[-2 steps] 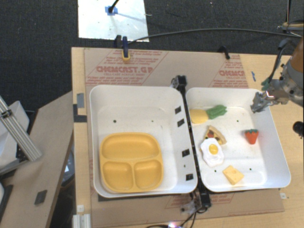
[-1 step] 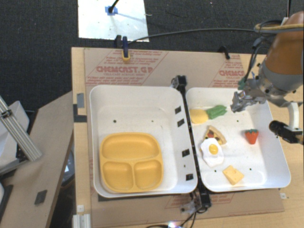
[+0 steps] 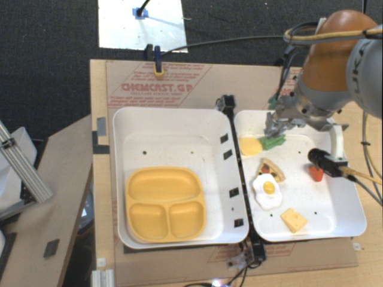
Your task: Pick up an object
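My gripper hangs low over the far part of the right bin, right above a small green piece that lies on the bin floor; whether it touches the piece I cannot tell. Beside the green piece, to the left, lies a yellow round piece. Nearer the front are a pizza slice, a fried egg and a cheese wedge. A small orange-red piece sits at the right.
The left bin holds a yellow divided tray at its front. A black-clipped divider separates the two bins. The arm's orange band and cables loom over the right bin's far corner.
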`<state>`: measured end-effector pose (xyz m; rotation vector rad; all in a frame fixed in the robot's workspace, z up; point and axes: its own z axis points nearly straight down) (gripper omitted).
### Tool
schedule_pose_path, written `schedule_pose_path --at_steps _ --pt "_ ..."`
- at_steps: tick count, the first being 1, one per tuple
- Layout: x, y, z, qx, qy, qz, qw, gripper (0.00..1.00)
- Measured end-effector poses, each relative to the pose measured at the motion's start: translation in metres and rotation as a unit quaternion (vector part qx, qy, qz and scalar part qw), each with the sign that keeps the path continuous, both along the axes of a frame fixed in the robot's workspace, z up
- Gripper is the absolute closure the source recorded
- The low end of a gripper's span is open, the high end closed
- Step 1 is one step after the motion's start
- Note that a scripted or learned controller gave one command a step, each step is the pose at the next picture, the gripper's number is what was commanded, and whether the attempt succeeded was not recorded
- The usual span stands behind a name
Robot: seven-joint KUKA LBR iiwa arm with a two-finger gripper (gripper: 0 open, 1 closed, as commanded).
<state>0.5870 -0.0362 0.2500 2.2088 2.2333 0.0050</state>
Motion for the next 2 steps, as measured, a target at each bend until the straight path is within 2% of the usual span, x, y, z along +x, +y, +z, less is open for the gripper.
schedule_pose_path --at_steps 1,2 --pt "0.014 0.048 0.000 -0.0002 0.000 -0.001 1.0000 1.00" --pt "0.014 0.096 -0.014 0.0000 0.001 -0.001 1.0000 1.00"
